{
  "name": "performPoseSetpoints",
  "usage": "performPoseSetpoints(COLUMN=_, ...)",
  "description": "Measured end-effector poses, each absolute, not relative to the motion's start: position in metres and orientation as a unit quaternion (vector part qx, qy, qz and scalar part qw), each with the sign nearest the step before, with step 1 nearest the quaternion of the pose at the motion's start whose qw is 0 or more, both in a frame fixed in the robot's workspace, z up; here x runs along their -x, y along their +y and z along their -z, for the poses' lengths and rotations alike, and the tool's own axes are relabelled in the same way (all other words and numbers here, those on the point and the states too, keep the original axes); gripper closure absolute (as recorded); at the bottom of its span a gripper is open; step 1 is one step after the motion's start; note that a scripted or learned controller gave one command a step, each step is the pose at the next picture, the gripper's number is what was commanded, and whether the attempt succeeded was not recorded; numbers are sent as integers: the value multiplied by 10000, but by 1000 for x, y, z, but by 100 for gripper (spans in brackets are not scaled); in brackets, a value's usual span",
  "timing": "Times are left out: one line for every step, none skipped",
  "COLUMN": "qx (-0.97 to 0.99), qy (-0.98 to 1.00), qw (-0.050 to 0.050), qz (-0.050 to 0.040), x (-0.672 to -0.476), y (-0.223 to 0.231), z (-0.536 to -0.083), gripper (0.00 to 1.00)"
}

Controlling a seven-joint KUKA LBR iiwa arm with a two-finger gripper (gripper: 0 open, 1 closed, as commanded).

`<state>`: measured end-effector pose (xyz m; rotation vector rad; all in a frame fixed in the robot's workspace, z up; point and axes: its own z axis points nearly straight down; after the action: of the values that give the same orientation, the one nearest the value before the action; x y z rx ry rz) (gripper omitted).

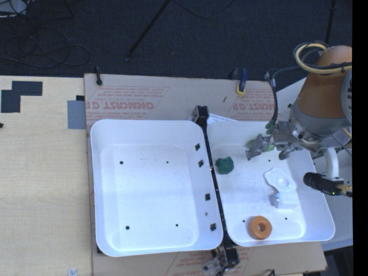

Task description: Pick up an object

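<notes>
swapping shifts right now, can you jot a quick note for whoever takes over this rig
Gripper: over the upper part of the right bin, above its floor, nothing visible between its fingers; open or shut is too hard to tell from this view.

Things: all in the right bin. Green ball near the divider, left of the gripper. White piece in the middle, with a small grey piece just below it. Orange ring near the front edge.

Done: nothing picked up yet.

Left: choose a thing, close on it and lift. The green ball looks nearest the gripper.
</notes>
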<state>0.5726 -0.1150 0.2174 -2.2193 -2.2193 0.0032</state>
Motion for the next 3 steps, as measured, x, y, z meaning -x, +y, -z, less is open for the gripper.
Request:
performPoseSetpoints(qx=7085, qy=-7057, qw=23, qz=-18, x=-527, y=-131, z=-82, gripper=0)
performPoseSetpoints(qx=7059, qy=-7083, qw=-6, qz=9, x=-592, y=-117, z=-88, gripper=0)
performPoseSetpoints(qx=7066, qy=-7076, qw=22, qz=-23, x=-644, y=-132, z=-87, gripper=0)
